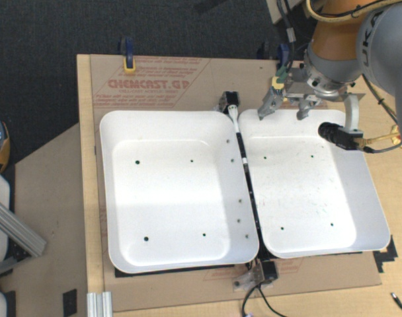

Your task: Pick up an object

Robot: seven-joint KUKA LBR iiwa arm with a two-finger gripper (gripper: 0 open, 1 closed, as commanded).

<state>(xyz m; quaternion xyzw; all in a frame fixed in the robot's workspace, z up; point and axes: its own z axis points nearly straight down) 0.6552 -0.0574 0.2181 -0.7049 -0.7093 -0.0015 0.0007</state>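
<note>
1. The brown board [155, 78] lies under both bins, with red lettering toward its 11 o'clock corner.
2. The left bin [168, 197] sits at 9 o'clock of the view's centre. Its white floor bears four small dark dots.
3. The right bin [307, 203] sits at 3 o'clock, touching its neighbour along a black strip [244, 170] that runs from 12 to 6 o'clock. Its floor bears the same dots and faint specks.
4. The arm [346, 25] reaches in at 1 o'clock, its orange band above the grey wrist.
5. The gripper [281, 114] hangs over the right bin's far rim, at that bin's 12 o'clock edge. Its fingers [262, 109] are spread wide apart, with only the white rim between them. Whether the tips touch the rim cannot be told. Which thing is to be picked, and where it lies from the gripper, I cannot tell.
6. A blue clamp [127, 48] grips the board's far edge at 11 o'clock.
</note>
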